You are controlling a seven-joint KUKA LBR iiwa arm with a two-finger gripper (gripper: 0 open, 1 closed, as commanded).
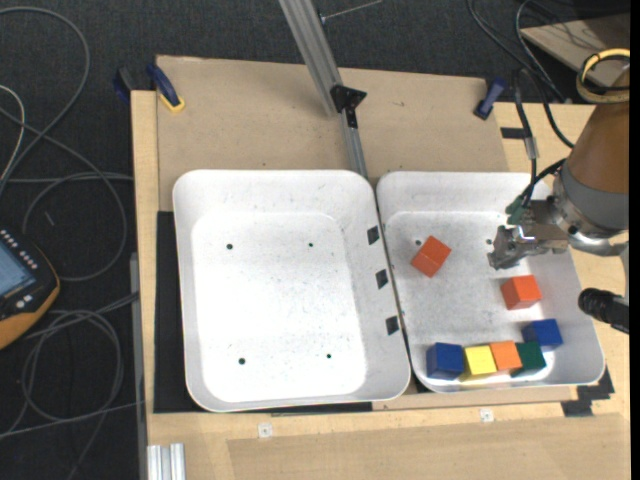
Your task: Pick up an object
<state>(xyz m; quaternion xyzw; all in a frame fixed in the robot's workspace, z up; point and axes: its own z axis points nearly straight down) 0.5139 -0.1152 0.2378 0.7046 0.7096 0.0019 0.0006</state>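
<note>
Where the arm enters at frame right, the pincer point(506, 251) hangs over the right bin point(455, 190); its finger spread cannot be told. Orange block point(521, 291) just below it, apparently apart. Second orange block point(431, 255) to its left. Coloured blocks point(490, 357) along lower rim.

Two bins side by side; blocks point(488, 357) in right bin point(400, 198), end effector point(506, 251) above them.
</note>
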